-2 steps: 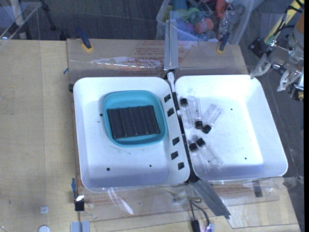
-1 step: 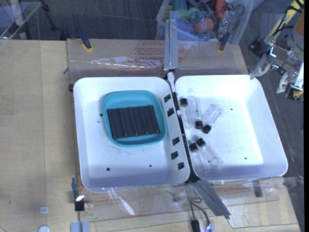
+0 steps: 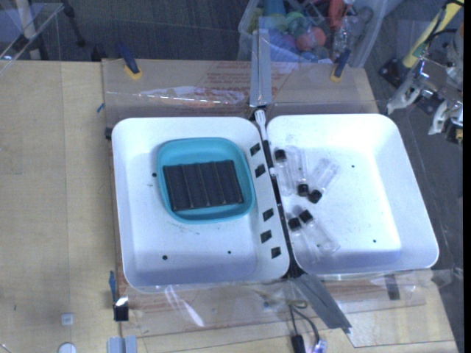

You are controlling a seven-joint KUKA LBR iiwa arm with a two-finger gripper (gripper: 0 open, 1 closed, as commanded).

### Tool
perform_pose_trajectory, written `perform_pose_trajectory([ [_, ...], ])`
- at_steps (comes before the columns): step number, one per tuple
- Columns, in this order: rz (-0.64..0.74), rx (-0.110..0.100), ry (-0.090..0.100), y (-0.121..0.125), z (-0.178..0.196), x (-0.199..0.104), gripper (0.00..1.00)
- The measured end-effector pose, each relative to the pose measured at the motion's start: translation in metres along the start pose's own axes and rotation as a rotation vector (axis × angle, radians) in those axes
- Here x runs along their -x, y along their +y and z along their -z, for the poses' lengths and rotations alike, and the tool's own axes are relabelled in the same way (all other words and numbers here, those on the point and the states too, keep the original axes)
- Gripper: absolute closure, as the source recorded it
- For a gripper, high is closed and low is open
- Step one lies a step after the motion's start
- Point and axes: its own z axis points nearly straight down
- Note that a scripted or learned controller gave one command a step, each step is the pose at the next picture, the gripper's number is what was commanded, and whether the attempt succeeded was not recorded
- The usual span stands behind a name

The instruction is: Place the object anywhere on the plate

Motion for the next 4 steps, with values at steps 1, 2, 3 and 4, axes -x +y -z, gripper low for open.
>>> perform_pose_trajectory([
  [1,0.006,-0.006,-0.001,0.0,-0.016,0.0,0.0],
  [2,-0.046,-0.006,0.0,-0.001,-0.028,0.0,0.0],
  [3,-0.078,-0.001,0.0,0.0,0.007,0.001,0.0],
  [4,-0.019,-0.006,0.0,-0.002,-0.018,-0.002,0.0],
])
